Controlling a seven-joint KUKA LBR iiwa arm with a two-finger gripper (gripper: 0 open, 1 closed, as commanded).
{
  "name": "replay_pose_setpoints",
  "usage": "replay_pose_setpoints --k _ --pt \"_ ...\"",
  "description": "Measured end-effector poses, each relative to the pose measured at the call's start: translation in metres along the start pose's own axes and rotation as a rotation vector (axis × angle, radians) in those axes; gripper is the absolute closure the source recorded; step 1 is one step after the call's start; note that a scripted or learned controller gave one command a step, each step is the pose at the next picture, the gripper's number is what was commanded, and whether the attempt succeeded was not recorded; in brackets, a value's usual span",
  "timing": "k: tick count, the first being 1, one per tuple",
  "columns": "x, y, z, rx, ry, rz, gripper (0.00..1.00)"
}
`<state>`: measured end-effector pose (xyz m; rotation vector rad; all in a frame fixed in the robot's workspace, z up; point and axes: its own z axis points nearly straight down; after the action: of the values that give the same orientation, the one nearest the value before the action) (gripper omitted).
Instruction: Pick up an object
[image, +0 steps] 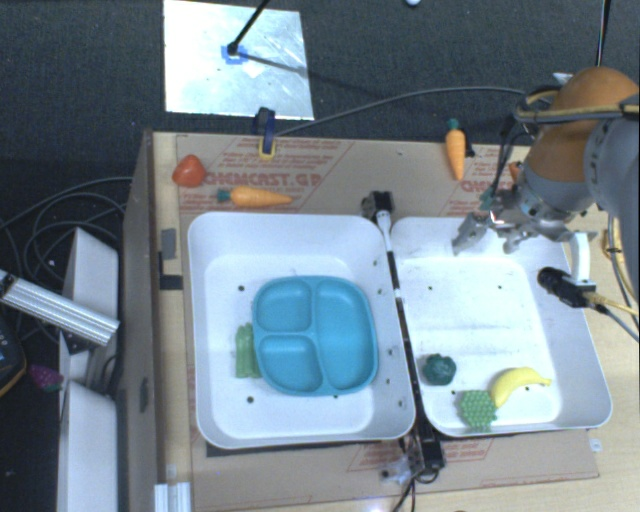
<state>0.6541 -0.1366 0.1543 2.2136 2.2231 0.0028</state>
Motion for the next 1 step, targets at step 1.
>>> replay_pose_setpoints --k 1 --pt "0.0361 0.0142 0.0707 0.004 0.003 -0.001 0.00"
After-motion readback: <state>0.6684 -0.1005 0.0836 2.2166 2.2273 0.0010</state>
